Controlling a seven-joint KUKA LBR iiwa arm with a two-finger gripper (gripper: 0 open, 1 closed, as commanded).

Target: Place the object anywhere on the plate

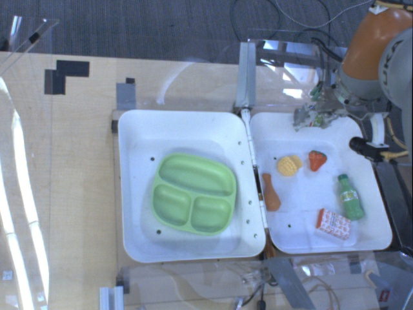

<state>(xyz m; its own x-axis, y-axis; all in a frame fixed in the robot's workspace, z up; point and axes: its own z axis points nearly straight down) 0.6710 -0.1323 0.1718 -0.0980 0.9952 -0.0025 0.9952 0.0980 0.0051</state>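
The pale wooden tabletop (58, 192) carries two shallow white bins set side by side, their inner rims touching along the middle.

The left bin (132, 173) holds a green plate (193, 193) with three compartments: one long one across the far side and two smaller ones nearer the camera. The plate lies roughly in the middle of the bin, turned slightly, and nothing rests on it.

The right bin (374, 234) holds five small things, all well apart from the plate. An orange-brown drumstick (270, 193) lies close to the bin's left wall. Just beyond it toward the far side sits a yellow corn piece (289, 165), and beside that a red strawberry (316, 160). Further right a green bottle (350, 197) lies on its side, and near the front edge lies a red and white box (333, 224), tilted.

The gripper (314, 117) hangs over the far part of the right bin, above and apart from the strawberry and the corn piece. Nothing shows between its fingers; whether they are open or closed I cannot tell. Behind it the arm (374, 41), with its orange band, reaches in from the right.
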